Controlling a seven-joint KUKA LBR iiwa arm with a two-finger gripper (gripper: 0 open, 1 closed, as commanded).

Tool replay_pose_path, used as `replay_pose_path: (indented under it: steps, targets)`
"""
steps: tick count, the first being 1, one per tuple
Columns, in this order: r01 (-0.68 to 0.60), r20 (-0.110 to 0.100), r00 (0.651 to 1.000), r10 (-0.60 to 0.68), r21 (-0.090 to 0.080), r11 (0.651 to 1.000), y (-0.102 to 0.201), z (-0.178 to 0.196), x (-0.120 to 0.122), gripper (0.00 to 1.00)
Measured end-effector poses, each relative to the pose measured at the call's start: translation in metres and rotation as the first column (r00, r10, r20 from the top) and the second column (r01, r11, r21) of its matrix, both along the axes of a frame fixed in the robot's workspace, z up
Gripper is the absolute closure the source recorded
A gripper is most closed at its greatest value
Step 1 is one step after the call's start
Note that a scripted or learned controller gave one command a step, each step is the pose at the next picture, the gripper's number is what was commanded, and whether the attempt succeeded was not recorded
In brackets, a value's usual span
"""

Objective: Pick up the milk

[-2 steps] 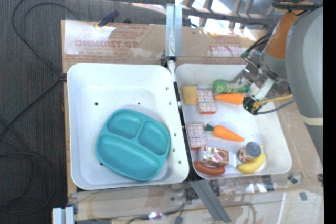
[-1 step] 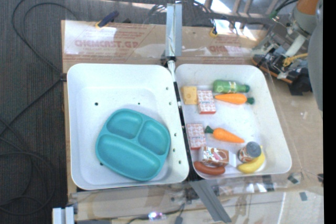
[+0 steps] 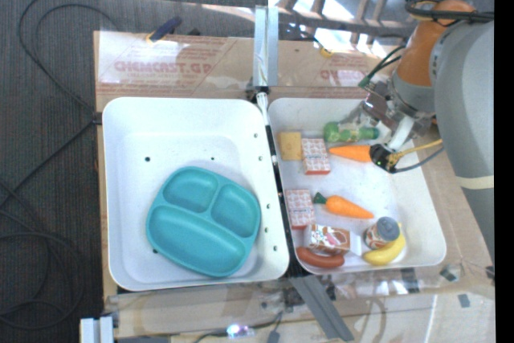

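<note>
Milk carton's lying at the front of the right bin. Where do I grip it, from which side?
Come straight down from above: the milk carton lies flat. Close across its two ends, left to right in the view, since the sausage crowds its near long edge while both ends look freer.

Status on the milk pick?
Gripper at back of right bin, by green item and carrot. Milk, likely the front carton, far from it, not picked. Sausage against carton's near side.
</note>
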State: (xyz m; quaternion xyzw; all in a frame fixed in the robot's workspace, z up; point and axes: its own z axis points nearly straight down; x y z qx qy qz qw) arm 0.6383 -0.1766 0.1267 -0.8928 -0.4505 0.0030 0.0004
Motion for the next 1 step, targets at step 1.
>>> replay_pose_path:
  steps: [1]
  targets:
    - [-0.240,0.003,0.971,0.240,-0.002,0.971,-0.0413,0.0260,0.0299,0.00]
